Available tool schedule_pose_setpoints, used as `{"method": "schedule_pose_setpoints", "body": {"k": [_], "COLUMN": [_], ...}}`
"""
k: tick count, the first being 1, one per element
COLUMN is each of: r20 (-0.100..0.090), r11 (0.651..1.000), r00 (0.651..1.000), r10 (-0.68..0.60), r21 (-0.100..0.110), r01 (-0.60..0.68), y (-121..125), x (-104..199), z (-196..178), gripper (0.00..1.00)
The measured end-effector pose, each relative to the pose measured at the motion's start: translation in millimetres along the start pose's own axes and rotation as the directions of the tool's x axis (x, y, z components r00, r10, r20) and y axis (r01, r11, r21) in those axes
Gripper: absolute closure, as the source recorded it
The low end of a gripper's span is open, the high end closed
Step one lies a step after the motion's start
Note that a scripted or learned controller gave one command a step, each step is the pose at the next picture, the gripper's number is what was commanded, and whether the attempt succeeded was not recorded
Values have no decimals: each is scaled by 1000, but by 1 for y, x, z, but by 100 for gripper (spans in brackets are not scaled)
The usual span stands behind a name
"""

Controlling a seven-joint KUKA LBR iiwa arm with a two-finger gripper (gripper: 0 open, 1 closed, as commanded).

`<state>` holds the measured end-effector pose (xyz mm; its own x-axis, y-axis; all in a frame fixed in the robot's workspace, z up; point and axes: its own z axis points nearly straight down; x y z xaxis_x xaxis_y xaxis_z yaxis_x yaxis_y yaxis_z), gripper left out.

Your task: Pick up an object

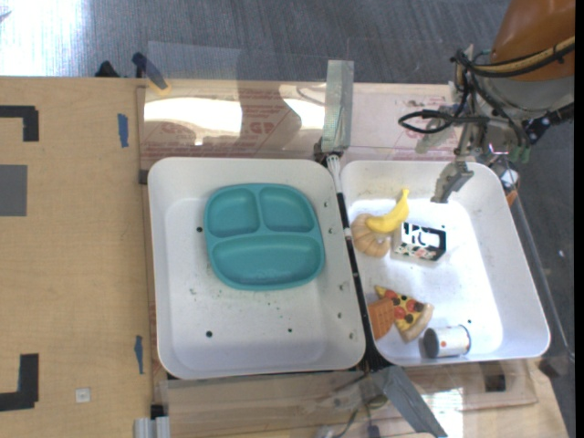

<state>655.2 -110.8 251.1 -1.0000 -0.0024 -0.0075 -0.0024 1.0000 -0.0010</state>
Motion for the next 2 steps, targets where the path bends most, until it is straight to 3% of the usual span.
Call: {"method": "schedule_pose_setpoints", "body": {"k": [1,2], "r20": [5,36], "r11": [981,981], "r00": [981,980], "r10": [194,194], "r21": [-2,-3], "r01": [-194,-194], "y": [-4,-3], "x": [-15,-22], "z": [135,119], "gripper": [0,100]}}
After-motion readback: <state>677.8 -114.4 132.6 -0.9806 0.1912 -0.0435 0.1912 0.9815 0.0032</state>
